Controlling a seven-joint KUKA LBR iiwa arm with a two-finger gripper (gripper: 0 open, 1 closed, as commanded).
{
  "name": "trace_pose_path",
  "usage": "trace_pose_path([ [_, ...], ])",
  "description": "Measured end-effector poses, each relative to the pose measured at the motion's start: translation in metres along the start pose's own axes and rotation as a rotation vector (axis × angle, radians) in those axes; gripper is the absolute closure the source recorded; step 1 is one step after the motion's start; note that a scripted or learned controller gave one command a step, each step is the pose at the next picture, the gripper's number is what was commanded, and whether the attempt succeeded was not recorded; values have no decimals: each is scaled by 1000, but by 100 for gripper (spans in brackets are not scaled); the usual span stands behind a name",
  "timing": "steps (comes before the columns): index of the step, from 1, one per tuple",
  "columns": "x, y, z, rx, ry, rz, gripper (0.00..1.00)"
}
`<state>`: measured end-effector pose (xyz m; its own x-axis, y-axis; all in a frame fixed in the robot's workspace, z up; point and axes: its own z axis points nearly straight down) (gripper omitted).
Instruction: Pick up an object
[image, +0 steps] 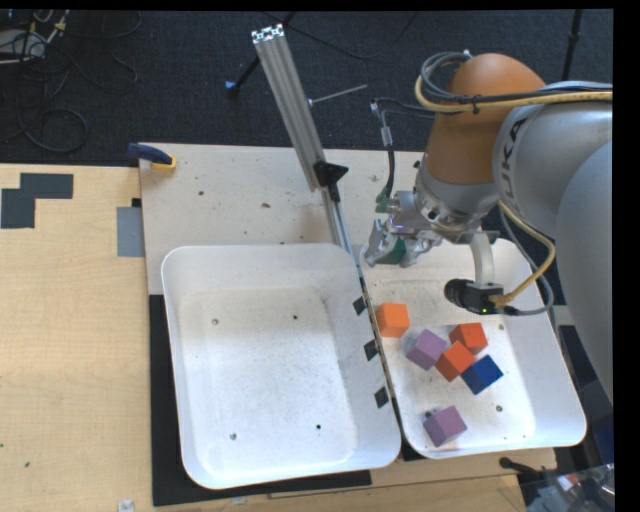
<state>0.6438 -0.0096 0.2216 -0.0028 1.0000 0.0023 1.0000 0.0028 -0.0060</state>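
My gripper (396, 243) hangs over the far left corner of the right bin (540, 425), under the orange wrist band. A small green block (401, 236) shows between its fingers, held clear of the bin floor. Below it in the right bin lie an orange cube (393, 320), a purple cube (427, 349), two red-orange cubes (468, 337) (456, 360), a blue cube (482, 374) and another purple cube (444, 424).
The left bin (190, 300) sits beside the right one, sharing a divider with black clips (368, 348). A slanted aluminium rail (295, 110) rises behind the bins. A black cable (480, 296) hangs from the wrist over the right bin.
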Motion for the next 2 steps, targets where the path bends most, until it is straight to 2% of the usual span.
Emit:
trace_pose_path([
  [1, 50, 3, -10, -3, 0, -2, 100],
  [2, 102, 5, 1, -2, -3, 0, 100],
])
